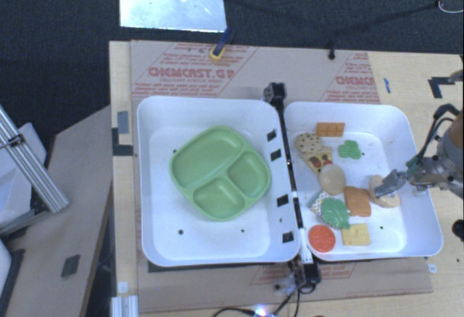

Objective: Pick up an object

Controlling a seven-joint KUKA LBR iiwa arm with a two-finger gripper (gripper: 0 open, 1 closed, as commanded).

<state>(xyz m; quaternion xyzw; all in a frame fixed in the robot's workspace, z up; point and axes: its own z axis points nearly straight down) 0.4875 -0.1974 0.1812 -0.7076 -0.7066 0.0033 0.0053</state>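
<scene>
Reaching low into the right bin [417,163], the gripper [390,183] hovered at a tan food piece [385,197] near the toy foods, apparently mid-approach; finger state was unclear, so next came closing and lifting.

Red print reading "CHEMCAST GP" stands on the brown protective sheet [290,65] that covers the worktop [119,91] behind the two bins. It can be read once at the upper left of the sheet, above the left bin, and again at the upper right, above the right bin. Smaller red lines around each mark are too fine to read.
</scene>
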